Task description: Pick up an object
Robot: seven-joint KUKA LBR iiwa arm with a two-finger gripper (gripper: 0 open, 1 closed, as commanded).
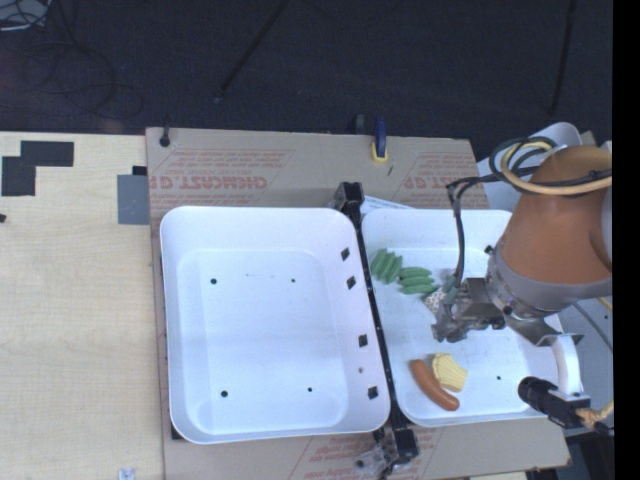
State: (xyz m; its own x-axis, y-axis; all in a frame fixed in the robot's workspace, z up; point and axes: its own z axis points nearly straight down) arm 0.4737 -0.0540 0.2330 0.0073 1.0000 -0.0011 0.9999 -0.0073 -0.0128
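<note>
The green toy [402, 271], the yellow corn [450, 372] and the orange hot dog [433, 385] lie in the right bin [480, 230], with the end effector [452, 323] low between them, its grip too dark to tell.

Light falls evenly and brightly from above on the two white bins: the left bin [262, 323] is nearly washed out, with a faint bluish cast along its walls. Shadows are soft and short. The background beyond the worktop [70, 308] is dark and murky. The picture is low in resolution, slightly soft, with small things blurred.
</note>
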